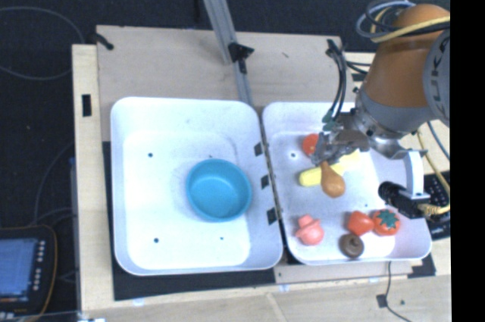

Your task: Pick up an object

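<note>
a pale wooden bench [167, 59] bears two shallow white bins, left bin [132, 161] beside right bin [284, 123].

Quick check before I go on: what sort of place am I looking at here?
Likely a robotics lab test bench: two white bins on a plywood bench, toy food such as a plastic tomato, and loose cables on dark floor.

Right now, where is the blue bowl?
The blue bowl sits in the left bin, a little right of its centre and toward the divider between the bins. The toys lie apart from it in the right bin.
</note>
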`<state>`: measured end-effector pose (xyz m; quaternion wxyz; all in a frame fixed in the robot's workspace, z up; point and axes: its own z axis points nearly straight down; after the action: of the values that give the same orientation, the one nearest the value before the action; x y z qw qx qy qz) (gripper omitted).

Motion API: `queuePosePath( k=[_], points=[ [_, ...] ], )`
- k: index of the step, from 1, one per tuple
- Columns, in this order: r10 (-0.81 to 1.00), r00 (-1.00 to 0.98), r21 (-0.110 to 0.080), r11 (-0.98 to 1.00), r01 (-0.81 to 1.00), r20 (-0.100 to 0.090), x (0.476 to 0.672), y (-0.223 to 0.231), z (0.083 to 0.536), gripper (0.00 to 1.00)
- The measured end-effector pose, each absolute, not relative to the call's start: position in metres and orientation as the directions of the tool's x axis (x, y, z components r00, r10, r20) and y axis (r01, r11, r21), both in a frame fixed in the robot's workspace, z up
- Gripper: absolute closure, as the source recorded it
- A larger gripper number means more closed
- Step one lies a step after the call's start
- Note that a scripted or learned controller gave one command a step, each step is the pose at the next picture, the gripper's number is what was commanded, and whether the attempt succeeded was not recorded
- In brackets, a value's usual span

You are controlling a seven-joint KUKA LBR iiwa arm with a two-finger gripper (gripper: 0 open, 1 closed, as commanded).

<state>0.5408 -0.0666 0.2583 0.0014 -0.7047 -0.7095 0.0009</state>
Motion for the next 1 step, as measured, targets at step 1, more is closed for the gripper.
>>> queuePosePath(
  k=[1],
  points=[
    [1.0,-0.01,0.001,0.01,1.0,0.001,0.5539,-0.0055,0.2587,1.0]
  ],
)
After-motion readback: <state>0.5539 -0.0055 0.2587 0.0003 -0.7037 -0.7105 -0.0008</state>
